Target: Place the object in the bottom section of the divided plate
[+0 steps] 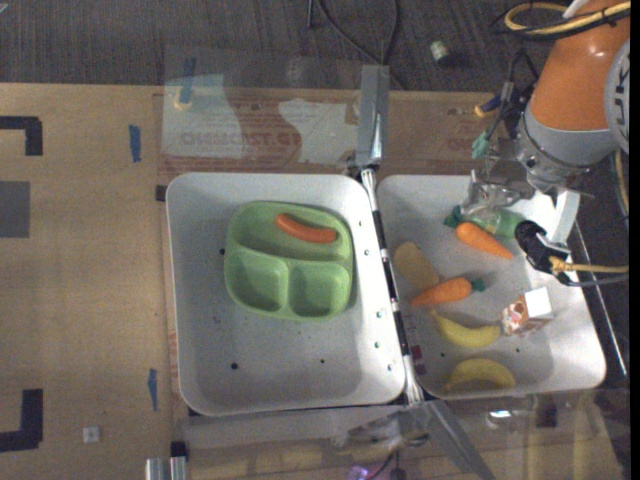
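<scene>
— Start from the left: the green divided plate (290, 260) sits in the left bin (200, 348), and its long top section already has an orange sausage-like piece (306, 229) lying in it. The two lower sections look bare.

— So which one counts as the bottom section?

— That's my worry. There are two small ones side by side along the near edge, and a drop between them could land on the ridge and roll.

— And the thing to be moved?

— Hard to say which. In the right bin (580, 368) there's a pale oval piece (415, 265), a carrot (447, 291), two yellow banana shapes (466, 332), a small carton (527, 312), and an upper carrot (484, 239), orange, tapered, green at its end, right under the pincer (487, 197).

— Is it gripping that one?

— I can't tell; the wrist hides it. The carrot is slim and smooth, and I reckon it could slip or pivot out of a grab.
</scene>
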Controlling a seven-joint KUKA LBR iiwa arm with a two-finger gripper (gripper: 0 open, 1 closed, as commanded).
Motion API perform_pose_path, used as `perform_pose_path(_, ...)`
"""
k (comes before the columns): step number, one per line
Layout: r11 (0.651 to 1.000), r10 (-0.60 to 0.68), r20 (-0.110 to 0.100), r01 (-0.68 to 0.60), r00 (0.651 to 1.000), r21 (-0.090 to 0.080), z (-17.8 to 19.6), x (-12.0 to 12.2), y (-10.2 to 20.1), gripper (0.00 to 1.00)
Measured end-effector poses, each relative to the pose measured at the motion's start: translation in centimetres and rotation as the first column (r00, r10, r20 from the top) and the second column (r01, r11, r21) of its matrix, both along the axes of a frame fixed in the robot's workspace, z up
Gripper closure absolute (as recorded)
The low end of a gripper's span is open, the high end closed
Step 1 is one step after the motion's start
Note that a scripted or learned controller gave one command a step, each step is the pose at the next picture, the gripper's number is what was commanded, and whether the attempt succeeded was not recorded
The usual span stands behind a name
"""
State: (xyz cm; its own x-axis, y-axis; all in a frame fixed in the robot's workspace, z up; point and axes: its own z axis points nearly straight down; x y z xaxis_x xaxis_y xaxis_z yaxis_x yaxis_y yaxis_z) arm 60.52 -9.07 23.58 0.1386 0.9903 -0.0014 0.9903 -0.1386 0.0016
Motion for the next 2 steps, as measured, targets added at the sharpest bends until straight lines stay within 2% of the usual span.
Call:
perform_pose_path(1, 0.905, 0.425, -0.002, -0.425, 0.905, 0.003, -5.1, -3.6, 5.4, 1.0)
perform_pose_path(2, 0.928, 0.373, 0.001, -0.373, 0.928, -0.001, -1.4, 0.4, -3.8, 1.0)
